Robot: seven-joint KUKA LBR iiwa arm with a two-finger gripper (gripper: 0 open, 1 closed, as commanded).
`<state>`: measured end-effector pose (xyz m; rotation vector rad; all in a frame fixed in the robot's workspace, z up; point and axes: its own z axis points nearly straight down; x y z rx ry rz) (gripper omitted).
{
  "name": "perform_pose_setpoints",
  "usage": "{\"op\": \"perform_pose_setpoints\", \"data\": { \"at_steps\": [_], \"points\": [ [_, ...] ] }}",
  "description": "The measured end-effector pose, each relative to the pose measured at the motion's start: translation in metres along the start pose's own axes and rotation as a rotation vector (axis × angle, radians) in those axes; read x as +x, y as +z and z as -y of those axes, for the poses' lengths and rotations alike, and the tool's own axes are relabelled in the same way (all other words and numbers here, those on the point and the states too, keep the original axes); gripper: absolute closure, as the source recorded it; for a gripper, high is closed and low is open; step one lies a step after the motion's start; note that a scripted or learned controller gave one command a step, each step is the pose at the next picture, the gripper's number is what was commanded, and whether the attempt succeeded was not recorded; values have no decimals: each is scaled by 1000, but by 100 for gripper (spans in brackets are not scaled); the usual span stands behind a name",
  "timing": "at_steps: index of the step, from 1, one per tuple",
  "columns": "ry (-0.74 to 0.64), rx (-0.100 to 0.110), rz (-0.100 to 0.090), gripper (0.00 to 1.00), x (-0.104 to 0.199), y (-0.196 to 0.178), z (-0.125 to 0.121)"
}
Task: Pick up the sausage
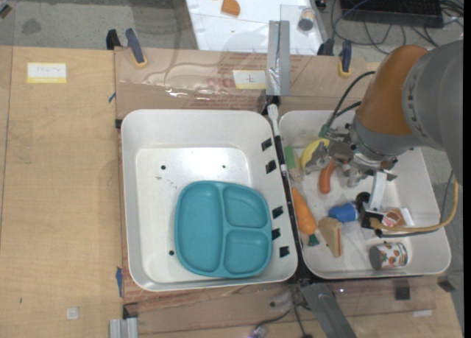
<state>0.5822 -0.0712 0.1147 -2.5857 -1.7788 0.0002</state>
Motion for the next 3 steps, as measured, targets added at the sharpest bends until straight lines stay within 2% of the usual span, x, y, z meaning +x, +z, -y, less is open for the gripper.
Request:
{"op": "perform_pose_setpoints", "data": {
  "at_steps": [1, 2, 3],
  "points": [
    [144, -1, 1, 0, -4, 23, -7],
    [150, 0, 1, 100, -7, 13, -7],
    [-103, -4, 1, 100, 72, -77, 34]
  ]
}}
